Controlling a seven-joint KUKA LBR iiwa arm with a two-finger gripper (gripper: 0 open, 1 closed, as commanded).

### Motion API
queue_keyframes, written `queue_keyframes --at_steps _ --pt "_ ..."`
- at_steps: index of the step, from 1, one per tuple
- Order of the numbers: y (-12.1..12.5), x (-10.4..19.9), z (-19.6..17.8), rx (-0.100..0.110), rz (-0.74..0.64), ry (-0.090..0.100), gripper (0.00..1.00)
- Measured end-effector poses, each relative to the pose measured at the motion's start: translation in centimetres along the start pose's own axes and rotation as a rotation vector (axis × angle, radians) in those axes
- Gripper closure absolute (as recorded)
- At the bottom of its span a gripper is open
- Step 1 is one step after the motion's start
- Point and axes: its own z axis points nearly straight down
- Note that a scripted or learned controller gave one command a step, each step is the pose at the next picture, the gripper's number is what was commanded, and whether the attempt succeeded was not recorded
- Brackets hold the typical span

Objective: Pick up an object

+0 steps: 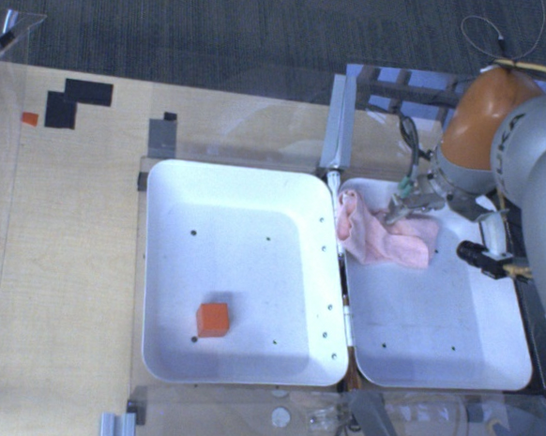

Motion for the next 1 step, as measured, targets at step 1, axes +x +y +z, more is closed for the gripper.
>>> queue_keyframes --at_steps 1 --pt "-0.09 0.30 0.17 0.008 -0.002 0.007 0.00"
